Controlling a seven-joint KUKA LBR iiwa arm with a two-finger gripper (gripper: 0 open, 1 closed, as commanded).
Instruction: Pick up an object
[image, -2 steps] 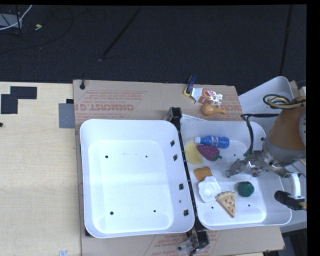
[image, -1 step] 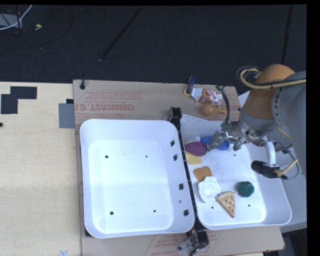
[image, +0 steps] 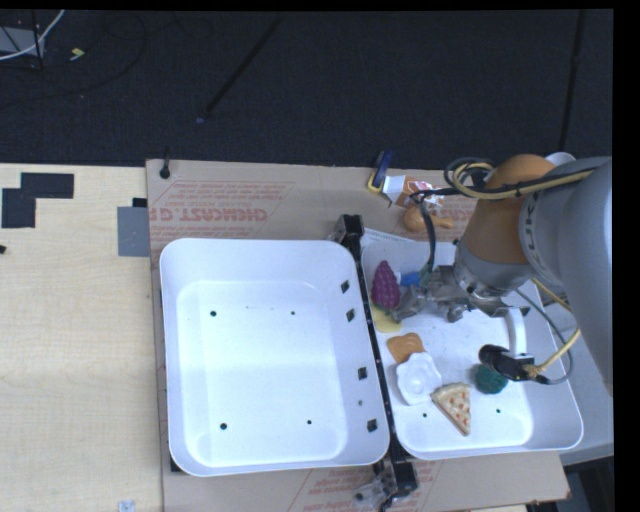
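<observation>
Look at the purple toy (image: 385, 284) first. It stands in the right bin (image: 545, 425), up near the wall by the left bin (image: 190, 300). It is longer than it is wide, and its long side runs up and down in the view.

The claw (image: 425, 296) is just to the right of it, down low in the same bin. You cannot tell from here if the claw is open or closed, so do not count on it holding anything. Nothing shows up in its grip.

So the toy lies to the left of the claw, very near. I think that is the easy pick: a small slide left should put the claw over it.

Other toys lie lower down. You see an orange piece (image: 405, 346), a white piece (image: 417, 379), a pizza slice (image: 453, 406) and a green ball (image: 489, 379). They are all farther from the claw than the purple toy.
</observation>
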